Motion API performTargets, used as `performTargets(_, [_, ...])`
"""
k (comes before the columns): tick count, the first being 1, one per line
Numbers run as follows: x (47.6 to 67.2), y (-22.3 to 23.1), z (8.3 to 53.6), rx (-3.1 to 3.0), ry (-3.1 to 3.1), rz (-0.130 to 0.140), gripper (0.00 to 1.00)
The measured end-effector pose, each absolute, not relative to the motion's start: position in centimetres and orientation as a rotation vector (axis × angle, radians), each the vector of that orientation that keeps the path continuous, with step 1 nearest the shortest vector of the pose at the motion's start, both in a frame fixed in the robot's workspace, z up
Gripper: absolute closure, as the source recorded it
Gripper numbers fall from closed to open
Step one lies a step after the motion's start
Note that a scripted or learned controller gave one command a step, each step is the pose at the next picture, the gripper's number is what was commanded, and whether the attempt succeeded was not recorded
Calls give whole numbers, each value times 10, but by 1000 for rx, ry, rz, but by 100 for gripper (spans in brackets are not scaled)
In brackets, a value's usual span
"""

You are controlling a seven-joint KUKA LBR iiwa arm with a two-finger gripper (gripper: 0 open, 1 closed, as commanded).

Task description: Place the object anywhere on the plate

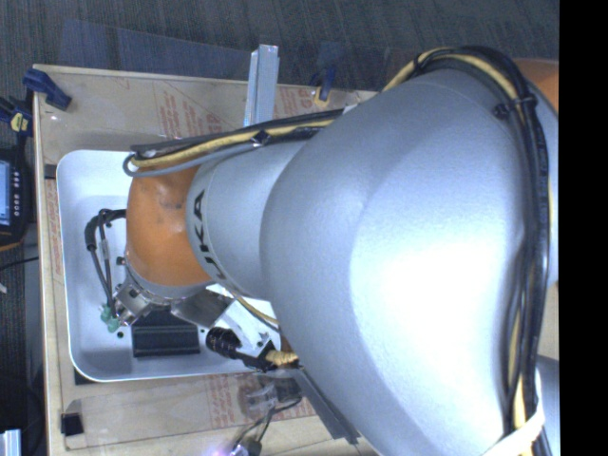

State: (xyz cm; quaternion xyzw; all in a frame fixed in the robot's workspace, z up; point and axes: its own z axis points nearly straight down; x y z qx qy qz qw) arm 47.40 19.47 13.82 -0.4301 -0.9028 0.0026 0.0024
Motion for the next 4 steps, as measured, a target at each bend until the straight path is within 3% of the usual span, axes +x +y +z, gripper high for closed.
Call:
performTargets(1, [477, 177, 237, -1374, -2824, -1, 100])
performTargets(2, [475, 174, 91, -1580, -2712, 4, 100])
performTargets(3, [477, 112, 260, -1512, -2754, -2, 100])
performTargets(4, [474, 188, 116, -1521, -2743, 9, 100])
